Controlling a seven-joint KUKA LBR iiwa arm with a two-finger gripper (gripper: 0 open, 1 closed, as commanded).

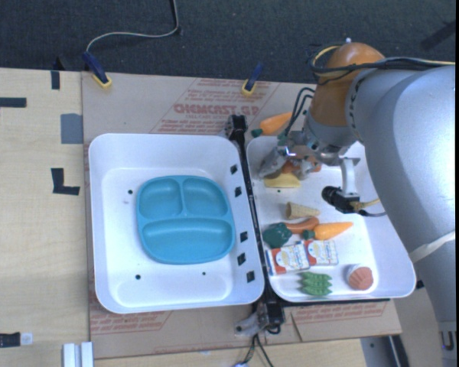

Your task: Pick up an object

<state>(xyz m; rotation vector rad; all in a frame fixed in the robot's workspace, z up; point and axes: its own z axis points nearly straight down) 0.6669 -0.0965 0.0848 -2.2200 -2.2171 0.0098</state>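
The right bin holds several toy foods. A yellow piece lies near its back left corner, and my gripper hangs directly over it, low in the bin. Whether the gripper touches the yellow piece I cannot make out. A cream cone lies just in front of that. Further forward are an orange carrot, a red pepper, a dark green piece, a white and red carton, a green leafy piece and a round pinkish fruit.
The left bin holds a blue divided plate. Another orange carrot rests at the right bin's back rim. The black divider between the bins runs close to the gripper's left. The grey arm covers the right bin's back right.
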